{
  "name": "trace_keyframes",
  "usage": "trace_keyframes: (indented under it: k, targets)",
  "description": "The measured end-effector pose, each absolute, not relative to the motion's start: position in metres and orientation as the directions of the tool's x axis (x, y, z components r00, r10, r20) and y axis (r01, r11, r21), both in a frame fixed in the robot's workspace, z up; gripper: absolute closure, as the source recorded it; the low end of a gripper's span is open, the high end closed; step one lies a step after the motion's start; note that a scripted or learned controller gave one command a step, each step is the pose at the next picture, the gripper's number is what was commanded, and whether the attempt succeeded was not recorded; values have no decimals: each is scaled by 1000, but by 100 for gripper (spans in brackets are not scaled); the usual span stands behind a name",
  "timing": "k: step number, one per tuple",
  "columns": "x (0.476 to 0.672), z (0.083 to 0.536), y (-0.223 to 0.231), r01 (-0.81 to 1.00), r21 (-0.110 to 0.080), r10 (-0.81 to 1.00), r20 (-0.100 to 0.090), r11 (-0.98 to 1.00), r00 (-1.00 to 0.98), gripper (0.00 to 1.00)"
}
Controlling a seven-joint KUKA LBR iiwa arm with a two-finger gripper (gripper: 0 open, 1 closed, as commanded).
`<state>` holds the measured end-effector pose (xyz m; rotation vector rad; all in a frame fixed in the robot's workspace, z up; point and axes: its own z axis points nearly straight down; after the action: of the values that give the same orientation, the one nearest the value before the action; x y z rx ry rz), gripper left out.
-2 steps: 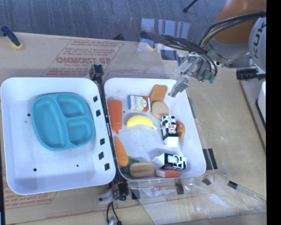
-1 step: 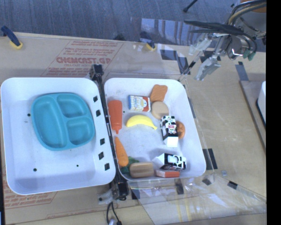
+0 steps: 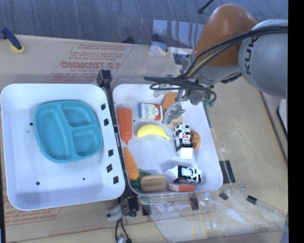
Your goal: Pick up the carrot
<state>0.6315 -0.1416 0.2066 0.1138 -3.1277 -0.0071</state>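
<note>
The carrot [image 3: 130, 164], orange with a green end, lies along the left wall of the right bin [image 3: 214, 156], toward the bin's near corner. My gripper [image 3: 174, 113] hangs over the far middle of that bin, well up and to the right of the carrot, with a banana [image 3: 153, 131] between them. Its fingers stand open with nothing between them. The grey arm with its orange band reaches in from the upper right.
A red bottle-shaped toy [image 3: 124, 124] lies just beyond the carrot. A small carton [image 3: 150, 111], an orange lump [image 3: 168, 100], two cow-patterned pieces [image 3: 182, 135] [image 3: 188, 174] and a brown block [image 3: 153, 183] crowd the right bin. The left bin [image 3: 20, 186] holds a blue divided plate [image 3: 68, 130].
</note>
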Motion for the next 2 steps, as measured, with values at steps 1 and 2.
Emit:
trace_keyframes:
  k: [1, 2]
  targets:
    - [655, 114, -200, -6, -2, -6, 11, 1000, -1000, 0]
    - [658, 109, -211, 178, -2, 178, 0, 984, -984, 0]
